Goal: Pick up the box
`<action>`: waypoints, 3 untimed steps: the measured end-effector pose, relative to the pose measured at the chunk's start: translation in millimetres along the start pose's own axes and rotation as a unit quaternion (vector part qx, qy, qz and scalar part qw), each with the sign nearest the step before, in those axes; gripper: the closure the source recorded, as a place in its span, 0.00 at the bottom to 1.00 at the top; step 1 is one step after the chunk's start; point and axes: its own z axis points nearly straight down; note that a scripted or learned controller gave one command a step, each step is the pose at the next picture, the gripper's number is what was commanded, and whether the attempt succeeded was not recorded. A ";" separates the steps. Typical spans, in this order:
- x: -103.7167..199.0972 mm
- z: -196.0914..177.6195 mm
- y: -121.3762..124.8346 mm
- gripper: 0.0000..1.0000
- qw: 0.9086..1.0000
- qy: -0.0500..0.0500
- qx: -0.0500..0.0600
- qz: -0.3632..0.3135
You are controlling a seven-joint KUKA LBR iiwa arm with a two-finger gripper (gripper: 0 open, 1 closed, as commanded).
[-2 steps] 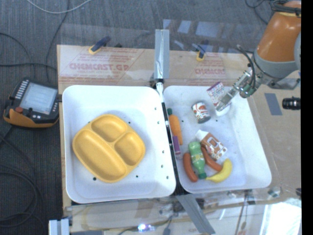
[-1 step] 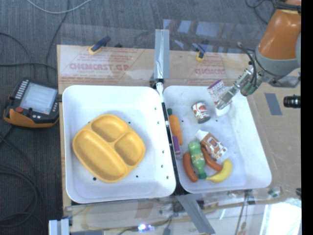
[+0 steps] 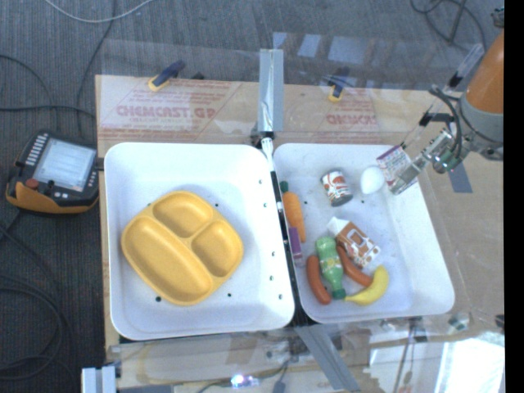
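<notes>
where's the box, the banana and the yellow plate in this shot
box (image 3: 357, 243), camera view, on its orange printed top face
banana (image 3: 370, 288), camera view, on the middle of its curve
yellow plate (image 3: 182, 246), camera view, on the ridge where its three sections meet

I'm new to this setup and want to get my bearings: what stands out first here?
A big yellow divided plate fills the left bin. In the right bin, toy food clusters near the front: a banana, a green bottle, a carrot. At that bin's far right corner the gripper has a small box between its fingers.
</notes>
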 end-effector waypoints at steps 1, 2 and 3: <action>-0.1 -0.4 0.2 0.00 1.000 0.000 0.000 0.000; -0.1 -0.4 0.2 0.00 1.000 0.000 0.000 0.000; -0.1 -0.4 0.2 0.00 1.000 0.000 0.000 0.000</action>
